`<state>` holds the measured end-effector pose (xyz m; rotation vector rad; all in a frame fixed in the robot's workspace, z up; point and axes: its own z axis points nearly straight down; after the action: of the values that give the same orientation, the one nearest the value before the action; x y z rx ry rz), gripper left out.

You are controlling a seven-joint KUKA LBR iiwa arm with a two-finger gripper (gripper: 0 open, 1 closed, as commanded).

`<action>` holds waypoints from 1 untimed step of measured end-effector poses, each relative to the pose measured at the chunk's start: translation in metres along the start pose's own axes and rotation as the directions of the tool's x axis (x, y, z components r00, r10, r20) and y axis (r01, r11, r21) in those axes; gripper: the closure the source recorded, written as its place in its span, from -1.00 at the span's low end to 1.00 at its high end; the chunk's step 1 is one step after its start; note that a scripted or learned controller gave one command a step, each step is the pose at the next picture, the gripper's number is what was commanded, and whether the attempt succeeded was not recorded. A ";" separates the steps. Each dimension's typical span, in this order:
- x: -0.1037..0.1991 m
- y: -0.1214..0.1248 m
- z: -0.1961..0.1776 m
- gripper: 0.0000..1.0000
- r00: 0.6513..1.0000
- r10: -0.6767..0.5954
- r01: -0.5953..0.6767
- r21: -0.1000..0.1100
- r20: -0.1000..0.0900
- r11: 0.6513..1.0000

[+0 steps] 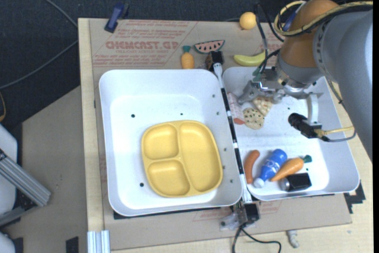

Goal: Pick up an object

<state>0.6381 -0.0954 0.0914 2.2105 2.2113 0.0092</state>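
The arm's hand [256, 89] hangs low over the far end of the right bin [337, 154], just above a cookie [254, 118]; whether it grips anything I cannot tell. Nearer in that bin lie a sausage [251, 163], bottle [270, 165] and carrot [290, 167].

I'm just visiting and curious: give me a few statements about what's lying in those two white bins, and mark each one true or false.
1. The yellow divided plate lies in the left bin. True.
2. The blue bottle lies on the yellow plate. False: it lies in the right bin.
3. The banana lies outside both bins. True.
4. The claw hangs over the left bin. False: it is over the right bin.
5. The toy carrot lies beside the bottle. True.
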 end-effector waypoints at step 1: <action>0.000 0.030 0.002 -1.00 1.000 0.001 -0.001 0.010 -0.001 1.000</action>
<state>0.6685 -0.0958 0.0898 2.2171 2.2159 -0.0002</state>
